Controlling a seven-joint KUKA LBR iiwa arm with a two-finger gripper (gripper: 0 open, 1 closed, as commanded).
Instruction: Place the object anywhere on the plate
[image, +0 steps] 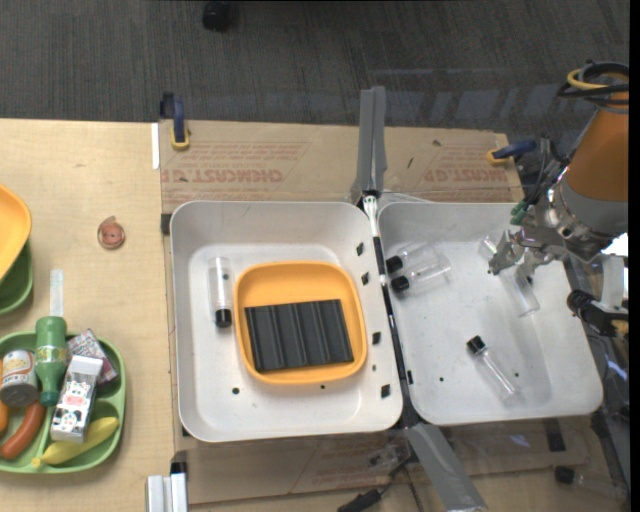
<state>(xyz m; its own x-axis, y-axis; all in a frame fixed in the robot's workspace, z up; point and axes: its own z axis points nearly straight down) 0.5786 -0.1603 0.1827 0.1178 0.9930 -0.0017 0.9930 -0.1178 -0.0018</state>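
An orange plate (298, 283) sits in the left bin (190, 330) with a black ridged block (299, 334) lying on it. A clear vial with a black cap (218, 292) lies just left of the plate. In the right bin (560, 395) are two clear vials with black caps (415, 270) near the back left, and another vial (492, 367) toward the front. My gripper (515, 268) hangs over the back right of the right bin, open, far from the plate. A faint clear tube (525, 293) shows just below it, and I cannot tell whether they touch.
A metal divider (372, 150) runs between the bins. On the wooden table to the left stand a green tray of toy food (60, 400), an orange bowl (10, 235) and a small pink disc (111, 234). Clamps (177, 125) hold the cardboard at the back.
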